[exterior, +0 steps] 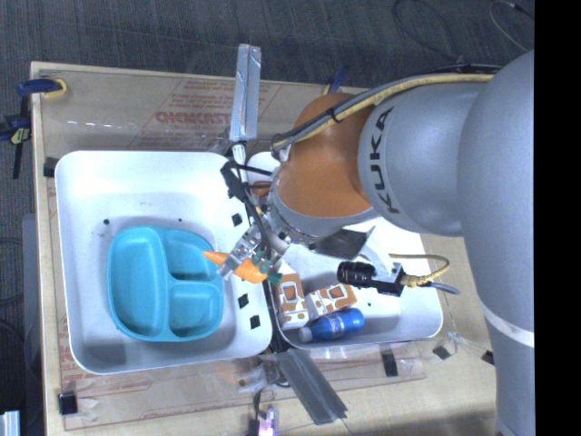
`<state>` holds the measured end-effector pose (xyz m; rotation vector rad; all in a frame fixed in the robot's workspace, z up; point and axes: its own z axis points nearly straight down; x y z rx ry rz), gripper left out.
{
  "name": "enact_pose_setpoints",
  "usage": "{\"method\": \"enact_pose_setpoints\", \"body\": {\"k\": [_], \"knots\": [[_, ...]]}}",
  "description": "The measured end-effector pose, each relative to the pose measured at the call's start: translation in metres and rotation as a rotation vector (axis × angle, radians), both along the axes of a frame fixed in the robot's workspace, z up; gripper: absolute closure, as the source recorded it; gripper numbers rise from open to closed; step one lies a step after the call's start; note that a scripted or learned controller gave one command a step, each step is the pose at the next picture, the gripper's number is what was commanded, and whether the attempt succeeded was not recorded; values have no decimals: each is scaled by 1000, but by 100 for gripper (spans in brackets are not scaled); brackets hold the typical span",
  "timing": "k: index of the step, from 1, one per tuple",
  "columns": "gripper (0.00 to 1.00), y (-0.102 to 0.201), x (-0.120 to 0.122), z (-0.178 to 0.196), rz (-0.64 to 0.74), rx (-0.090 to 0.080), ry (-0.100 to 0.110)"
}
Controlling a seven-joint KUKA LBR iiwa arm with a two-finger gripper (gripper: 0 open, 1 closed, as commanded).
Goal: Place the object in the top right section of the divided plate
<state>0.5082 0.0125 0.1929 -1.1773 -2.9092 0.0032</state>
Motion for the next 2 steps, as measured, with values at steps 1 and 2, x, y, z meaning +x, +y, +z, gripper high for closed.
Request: {"method": "enact_pose_setpoints", "body": {"k": [1,2], "knots": [[100,23,-32,-2,219,1,0],[0,23,-32,-2,219,1,0]]}}
